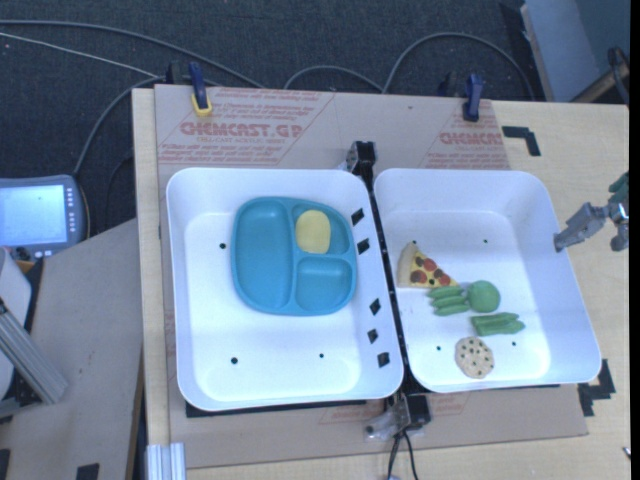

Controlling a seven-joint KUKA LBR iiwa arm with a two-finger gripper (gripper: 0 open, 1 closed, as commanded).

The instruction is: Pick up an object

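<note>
Round speckled toy cookie (474, 357) sits at six o'clock in the right white plastic bin (560, 298); grey two-finger gripper (588, 222) hovers at three o'clock, empty, spread unclear, presumably pre-approach.

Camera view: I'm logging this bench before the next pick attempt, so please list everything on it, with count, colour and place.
bins: two, white, side by side on the bench
tray: one, blue, divided, in the left bin
yellow piece: one, in the tray's upper right compartment
pizza slice: one, yellow with red dots, right bin
green beans: two clusters, green, right bin centre
green ball: one, beside the beans
cookie: one, tan, right bin front
clamps: two, blue and yellow, board's far edge
screen: one, grey, far left
gripper: one, grey, above right bin's right rim
</note>
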